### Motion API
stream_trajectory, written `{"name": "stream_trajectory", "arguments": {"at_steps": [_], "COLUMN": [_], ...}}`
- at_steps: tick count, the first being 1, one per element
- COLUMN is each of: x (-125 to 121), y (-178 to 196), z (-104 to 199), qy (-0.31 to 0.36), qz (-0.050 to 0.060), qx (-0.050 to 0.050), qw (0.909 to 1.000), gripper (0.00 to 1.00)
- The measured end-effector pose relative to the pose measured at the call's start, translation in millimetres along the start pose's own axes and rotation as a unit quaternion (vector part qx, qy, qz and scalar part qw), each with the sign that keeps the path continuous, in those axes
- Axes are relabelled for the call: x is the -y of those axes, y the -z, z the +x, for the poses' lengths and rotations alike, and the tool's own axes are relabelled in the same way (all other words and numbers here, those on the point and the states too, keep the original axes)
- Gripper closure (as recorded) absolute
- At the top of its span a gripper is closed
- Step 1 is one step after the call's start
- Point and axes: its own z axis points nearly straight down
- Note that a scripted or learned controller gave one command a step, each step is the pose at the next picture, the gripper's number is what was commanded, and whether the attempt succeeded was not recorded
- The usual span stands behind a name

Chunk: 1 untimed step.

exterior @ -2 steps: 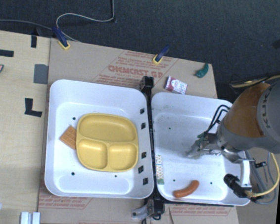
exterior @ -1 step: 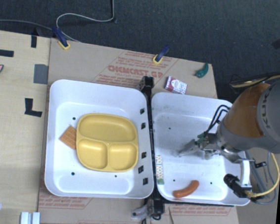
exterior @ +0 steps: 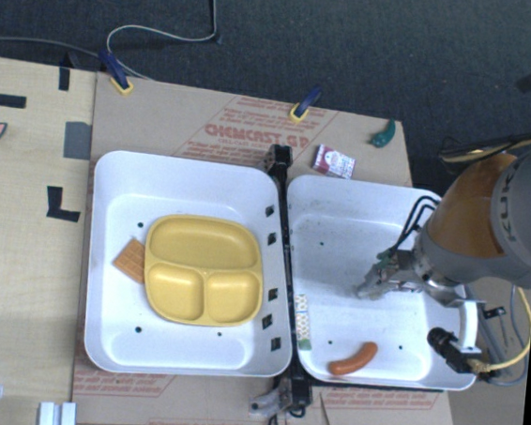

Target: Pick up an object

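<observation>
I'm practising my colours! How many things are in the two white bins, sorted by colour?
Yellow: 1, the divided plate in the left bin
Brown: 1, the flat tan piece tucked beside that plate
Orange: 1, the sausage in the right bin
Total: 3

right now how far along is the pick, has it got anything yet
Done: the arm has reached into the right bin, and the gripper sits low over its bare floor. In hand: nothing seen between its fingers. Left: the whole grasp. The sausage lies apart from the gripper, near the bin's front wall. In the left bin, the yellow divided plate rests on a brown cracker, both untouched.
</observation>
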Motion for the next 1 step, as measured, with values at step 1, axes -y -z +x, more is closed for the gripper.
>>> {"name": "stream_trajectory", "arguments": {"at_steps": [1], "x": [0.1], "y": [0.0], "z": [0.0], "qy": [0.0], "qz": [0.0], "qx": [0.0], "qw": [1.0], "gripper": [0.0]}}
